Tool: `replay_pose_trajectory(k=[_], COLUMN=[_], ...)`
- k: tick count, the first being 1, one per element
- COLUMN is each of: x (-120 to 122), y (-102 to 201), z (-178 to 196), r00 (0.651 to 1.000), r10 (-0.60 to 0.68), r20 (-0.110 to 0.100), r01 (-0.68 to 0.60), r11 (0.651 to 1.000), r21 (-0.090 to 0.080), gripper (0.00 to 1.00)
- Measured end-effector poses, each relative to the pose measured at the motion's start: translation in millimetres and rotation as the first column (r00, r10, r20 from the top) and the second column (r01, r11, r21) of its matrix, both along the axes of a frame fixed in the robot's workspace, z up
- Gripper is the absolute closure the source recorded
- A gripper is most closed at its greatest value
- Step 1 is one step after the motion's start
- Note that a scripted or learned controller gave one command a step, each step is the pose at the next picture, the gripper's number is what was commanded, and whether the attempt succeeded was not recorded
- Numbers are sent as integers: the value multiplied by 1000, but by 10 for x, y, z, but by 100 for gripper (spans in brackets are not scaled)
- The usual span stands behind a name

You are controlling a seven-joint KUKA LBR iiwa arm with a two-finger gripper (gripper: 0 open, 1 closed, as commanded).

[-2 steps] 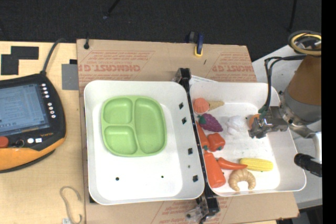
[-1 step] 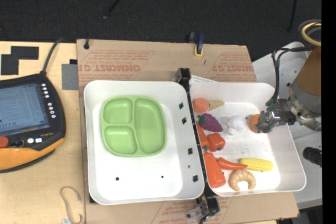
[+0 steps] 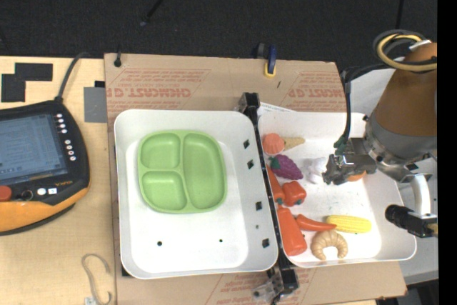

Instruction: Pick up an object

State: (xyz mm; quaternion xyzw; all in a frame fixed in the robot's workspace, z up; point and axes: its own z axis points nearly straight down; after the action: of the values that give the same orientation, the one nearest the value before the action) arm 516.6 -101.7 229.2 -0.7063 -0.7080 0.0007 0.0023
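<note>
The grey arm with the orange band is reaching in from the right, and its dark two-finger gripper (image 3: 341,171) is sitting low over the right shallow white bin (image 3: 389,243), in the bare patch right of the toys. Cannot tell whether it is released or clenched; nothing is visibly between its tips.

Candidate objects are lying along the bin's left side:
- purple plastic grape bunch (image 3: 285,166), nearest to the gripper;
- red plastic pepper (image 3: 291,192);
- orange plastic carrot (image 3: 291,232);
- yellow plastic corn cob (image 3: 349,224);
- tan plastic croissant (image 3: 329,244).

The green three-compartment plastic plate (image 3: 182,172) is resting in the left white bin (image 3: 136,239).

Judgement: the approach is under way. A clean pick is calling for centring over one isolated piece. The corn cob is looking easiest, lying apart from the crowded cluster; straddle its short axis.
</note>
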Motion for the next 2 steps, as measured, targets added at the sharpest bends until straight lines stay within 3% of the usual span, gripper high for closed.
replay_pose_trajectory(k=[2], x=[261], y=[1156], z=[67], r00=[1000], r10=[1], r20=[2], r01=[-1], r11=[1000], r21=[-1], gripper=[100])
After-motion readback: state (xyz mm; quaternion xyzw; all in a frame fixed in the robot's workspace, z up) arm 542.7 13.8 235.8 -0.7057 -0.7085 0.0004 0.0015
